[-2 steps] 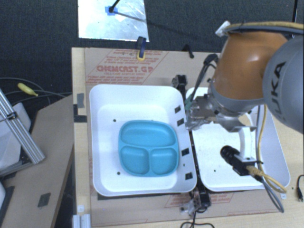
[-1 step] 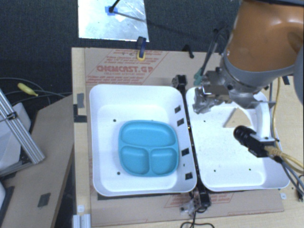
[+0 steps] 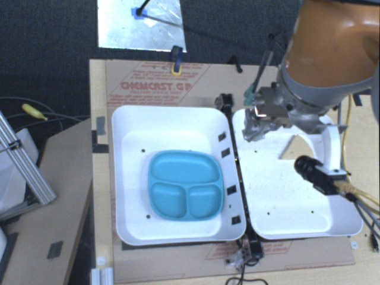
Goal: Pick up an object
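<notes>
- Blue divided tray (image 3: pixel 185 184) lying flat in the left bin (image 3: pixel 133 129), roughly central on its floor, slightly toward the near edge; long axis running across the bin from left wall to right wall
- Gripper (image 3: pixel 254 123) poised over the right bin (image 3: pixel 285 212), at its far left corner, close beside the divider where the two bins meet
- Tray therefore lying to the left of the gripper and nearer the camera, across the divider; not touching, well apart
- Nothing visible between the gripper's parts; open or clenched state cannot be told, metal blurred and partly hidden beneath the wrist
- Arm (image 3: pixel 332 40) entering from the right, orange band and grey wrist bulking over the far right corner of the right bin, tool seemingly pointed downward
- Judged: pick not yet begun; next move calls for a crossing to the left bin and a descent on a tray rim
</notes>
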You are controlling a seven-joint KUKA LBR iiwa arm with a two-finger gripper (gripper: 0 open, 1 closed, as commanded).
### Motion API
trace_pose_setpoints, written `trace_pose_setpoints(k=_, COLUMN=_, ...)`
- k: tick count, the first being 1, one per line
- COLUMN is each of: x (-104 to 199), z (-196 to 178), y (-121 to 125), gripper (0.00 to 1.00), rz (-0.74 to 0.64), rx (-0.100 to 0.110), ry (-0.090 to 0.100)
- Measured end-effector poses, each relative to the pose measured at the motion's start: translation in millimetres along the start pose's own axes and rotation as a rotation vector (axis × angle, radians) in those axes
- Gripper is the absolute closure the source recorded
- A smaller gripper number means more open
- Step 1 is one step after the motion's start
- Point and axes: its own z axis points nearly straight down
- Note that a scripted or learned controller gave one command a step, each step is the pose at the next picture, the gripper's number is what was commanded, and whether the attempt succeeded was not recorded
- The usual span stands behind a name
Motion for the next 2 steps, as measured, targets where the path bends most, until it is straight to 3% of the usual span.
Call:
trace_pose_setpoints(k=1, x=92, z=29, y=-1, gripper=1.0, rz=-0.001, rx=0.008, ry=0.001)
trace_pose_setpoints(k=2, x=60, z=195, y=53, gripper=1.0, rz=0.014, rx=0.018, ry=-0.007)
